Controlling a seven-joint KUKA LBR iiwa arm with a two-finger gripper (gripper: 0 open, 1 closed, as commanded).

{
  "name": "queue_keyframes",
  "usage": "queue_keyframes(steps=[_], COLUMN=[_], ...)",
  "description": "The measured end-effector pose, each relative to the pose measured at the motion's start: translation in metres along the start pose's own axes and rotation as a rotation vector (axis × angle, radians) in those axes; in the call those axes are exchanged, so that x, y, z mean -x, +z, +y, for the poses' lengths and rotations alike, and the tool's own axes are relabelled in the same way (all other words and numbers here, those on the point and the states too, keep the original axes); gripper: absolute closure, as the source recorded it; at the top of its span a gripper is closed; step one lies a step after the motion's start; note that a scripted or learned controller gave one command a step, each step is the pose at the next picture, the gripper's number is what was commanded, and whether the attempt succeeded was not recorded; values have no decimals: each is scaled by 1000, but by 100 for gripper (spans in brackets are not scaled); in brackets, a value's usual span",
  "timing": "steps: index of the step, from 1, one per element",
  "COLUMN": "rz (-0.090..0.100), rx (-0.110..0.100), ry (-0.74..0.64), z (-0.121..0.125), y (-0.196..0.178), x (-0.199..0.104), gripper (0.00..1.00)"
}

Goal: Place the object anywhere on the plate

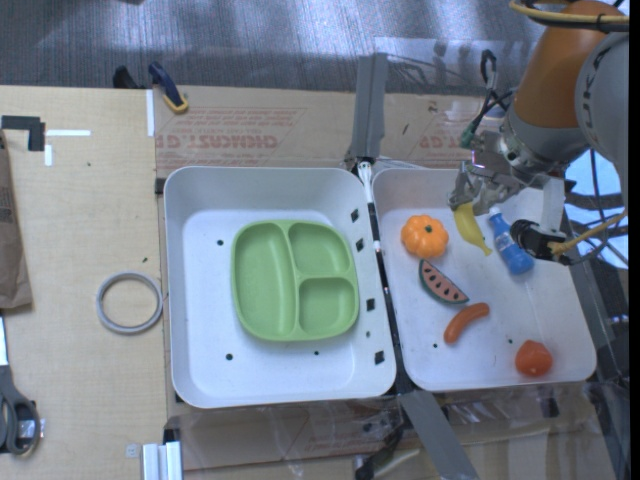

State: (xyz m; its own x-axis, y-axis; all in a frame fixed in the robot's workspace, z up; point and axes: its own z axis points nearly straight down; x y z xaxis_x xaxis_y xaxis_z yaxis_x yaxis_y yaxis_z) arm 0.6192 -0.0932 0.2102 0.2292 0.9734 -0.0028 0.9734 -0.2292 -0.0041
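My gripper (pixel 470 206) pinches a long yellow banana-shaped toy (pixel 469 226) hanging tilted over the right white bin (pixel 560 358), the green three-compartment plastic plate (pixel 296 279) lies well apart toward eight o'clock in the left bin (pixel 190 298), my grey, orange-banded arm (pixel 560 63) bending down from two o'clock.

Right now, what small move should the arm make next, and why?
Probably carry the yellow banana-like piece leftward toward the green plate. The piece hangs at the gripper above the right bin, apparently held, while the plate sits in the left bin with nothing on it.
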Motion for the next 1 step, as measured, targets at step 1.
queue_keyframes(steps=[1], rz=[1], rx=[0], ry=[-241], z=[4], y=[20], x=[-64], gripper=[100])
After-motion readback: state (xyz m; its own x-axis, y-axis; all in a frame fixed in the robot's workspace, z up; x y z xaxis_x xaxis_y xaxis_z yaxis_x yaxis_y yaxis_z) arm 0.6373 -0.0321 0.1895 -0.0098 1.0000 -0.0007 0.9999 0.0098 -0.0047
